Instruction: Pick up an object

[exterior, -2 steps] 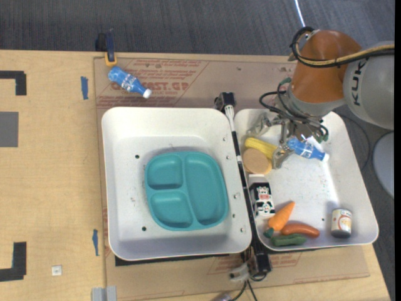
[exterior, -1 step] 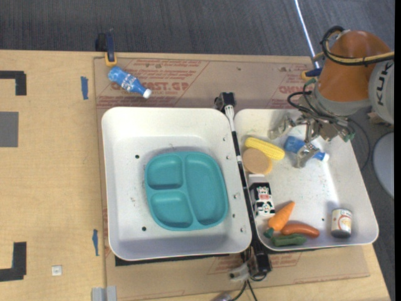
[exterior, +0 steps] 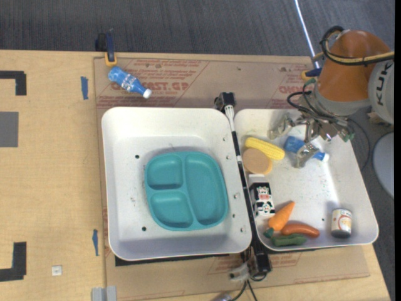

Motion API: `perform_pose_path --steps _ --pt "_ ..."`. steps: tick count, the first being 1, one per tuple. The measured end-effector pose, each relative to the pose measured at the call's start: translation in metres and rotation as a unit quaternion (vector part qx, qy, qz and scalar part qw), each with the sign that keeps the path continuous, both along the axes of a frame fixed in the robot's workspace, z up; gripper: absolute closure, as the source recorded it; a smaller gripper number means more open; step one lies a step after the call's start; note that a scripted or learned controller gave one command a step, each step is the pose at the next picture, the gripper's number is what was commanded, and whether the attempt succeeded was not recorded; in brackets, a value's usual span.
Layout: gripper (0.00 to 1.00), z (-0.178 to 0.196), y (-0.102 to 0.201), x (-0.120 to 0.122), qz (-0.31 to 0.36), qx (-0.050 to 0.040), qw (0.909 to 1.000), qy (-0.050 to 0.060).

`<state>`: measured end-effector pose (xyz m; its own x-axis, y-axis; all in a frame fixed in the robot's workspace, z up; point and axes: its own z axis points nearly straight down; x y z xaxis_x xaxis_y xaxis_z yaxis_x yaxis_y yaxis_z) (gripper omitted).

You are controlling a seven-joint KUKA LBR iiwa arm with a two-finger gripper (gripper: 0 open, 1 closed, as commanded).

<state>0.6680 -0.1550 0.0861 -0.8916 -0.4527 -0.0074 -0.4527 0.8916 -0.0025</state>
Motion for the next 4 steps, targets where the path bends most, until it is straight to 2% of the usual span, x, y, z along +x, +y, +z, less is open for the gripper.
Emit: perform_pose_path --steps 1,2,3,4 --pt "0.0 0.0 0.0 0.0 0.0 0.0 1.0 0.0" --pt "0.0 0.0 0.024 0.0 0.119 -0.0002 0.9929 0.002" --pt "0.0 0.0 0.05 -0.012 0.15 -0.0003 0.9887 0.002" --pt "0.0 0.1 0.113 -0.048 -0.119 0.0011 0.9929 0.001"
